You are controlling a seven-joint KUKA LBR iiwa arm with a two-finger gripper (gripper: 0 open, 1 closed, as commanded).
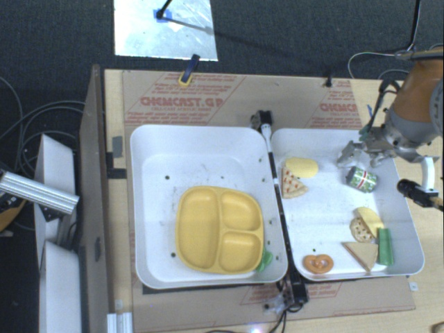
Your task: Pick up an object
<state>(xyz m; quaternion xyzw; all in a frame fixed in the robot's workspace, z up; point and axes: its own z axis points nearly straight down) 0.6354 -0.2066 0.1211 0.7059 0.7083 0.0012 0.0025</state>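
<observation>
- Where the worktop (208,298) meets its near edge, brown board printed with red lettering shows under both bins, and a dark clamp with cables (293,295) sits at the junction between them.
- Right bin (415,255), near end: a pretzel (318,263), a triangular slice of toast (361,254) and a green stick-shaped piece (384,246) that lies across the toast's right corner, with its long axis running near to far.
- Left bin (149,207): a yellow compartment plate (219,229) lies flat in the near half, with a small green item (265,260) tucked at its near right corner.
- Right bin, middle: a round cracker (359,230) touches a yellow wedge (370,218).
- Right bin, far half: a can (361,180) with green, white and red markings lies on its side. Its long axis runs roughly left to right across the bin, the right end slightly nearer. It rests on the bin floor.
- Gripper (365,156): directly above and just behind the can, pointing down into the bin. Whether it is apart or together cannot be told from this angle, and nothing is seen gripped.
- Arm (416,106): enters from the right, the orange band above the grey wrist, leaning down and leftward over the bin's far right corner.
- Right bin, left side: a pizza slice (292,184) touches a pale yellow oval piece (302,167).
- Far edge: a yellow and blue clip (188,72) on the board's rim.
- Beyond: dark floor (291,19) with a silvery sheet (165,19); loose cables (28,127) at the left.
</observation>
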